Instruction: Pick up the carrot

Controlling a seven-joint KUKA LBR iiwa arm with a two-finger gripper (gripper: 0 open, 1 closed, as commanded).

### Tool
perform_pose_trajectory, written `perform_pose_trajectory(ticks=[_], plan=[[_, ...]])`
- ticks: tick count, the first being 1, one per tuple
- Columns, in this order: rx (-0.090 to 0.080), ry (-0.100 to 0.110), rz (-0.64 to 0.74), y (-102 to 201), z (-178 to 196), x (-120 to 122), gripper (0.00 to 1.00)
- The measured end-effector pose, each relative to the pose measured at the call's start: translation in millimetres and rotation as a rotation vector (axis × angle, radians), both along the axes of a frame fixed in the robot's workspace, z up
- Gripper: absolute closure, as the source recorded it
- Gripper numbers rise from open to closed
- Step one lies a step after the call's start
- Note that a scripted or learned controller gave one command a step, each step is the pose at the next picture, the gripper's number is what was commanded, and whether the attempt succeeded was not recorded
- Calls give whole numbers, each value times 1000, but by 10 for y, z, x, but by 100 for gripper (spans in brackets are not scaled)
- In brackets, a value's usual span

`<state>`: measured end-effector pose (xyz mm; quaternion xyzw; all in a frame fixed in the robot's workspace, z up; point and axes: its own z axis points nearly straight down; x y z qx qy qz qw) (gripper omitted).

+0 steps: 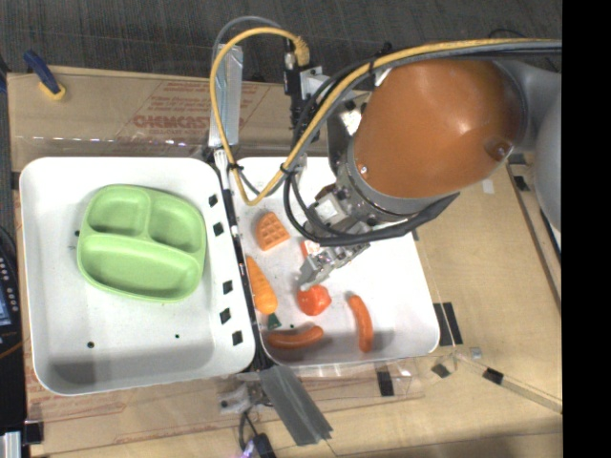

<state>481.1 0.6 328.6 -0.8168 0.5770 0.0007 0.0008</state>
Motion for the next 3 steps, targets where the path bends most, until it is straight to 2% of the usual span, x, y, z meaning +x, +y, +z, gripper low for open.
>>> perform_pose_trajectory(ticks=[1, 2, 3], plan=[[1, 1, 79, -72, -135, 189, 100], [3, 2, 409, -815, -447, 691, 100], [4, 5, 706, -873, -795, 83, 100]])
